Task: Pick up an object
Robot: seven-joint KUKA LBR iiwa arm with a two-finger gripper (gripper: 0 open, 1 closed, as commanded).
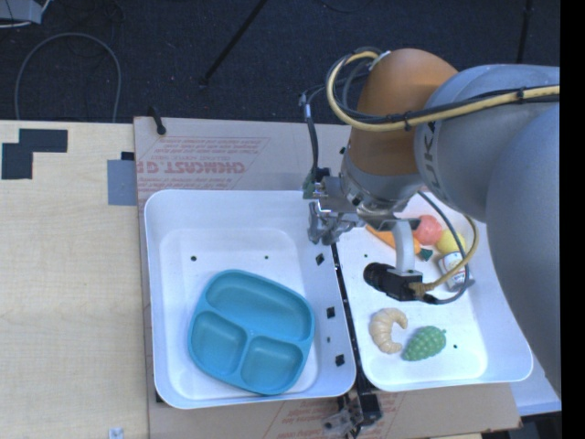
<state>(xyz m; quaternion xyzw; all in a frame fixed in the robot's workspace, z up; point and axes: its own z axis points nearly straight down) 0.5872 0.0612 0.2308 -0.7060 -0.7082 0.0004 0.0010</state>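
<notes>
My gripper hangs over the seam between the two white bins, near their far end, with the orange-banded wrist just above it. In the right bin lie a pale croissant and a green bunch of grapes, side by side toward the front. Farther back, partly hidden by the arm, lie an orange piece, a red fruit and a yellow fruit. Nothing shows in the gripper.
A blue divided plate lies in the left bin, toward its front. The bins stand on brown cardboard on a pale wooden bench. The arm's bulk covers the right bin's far right side.
</notes>
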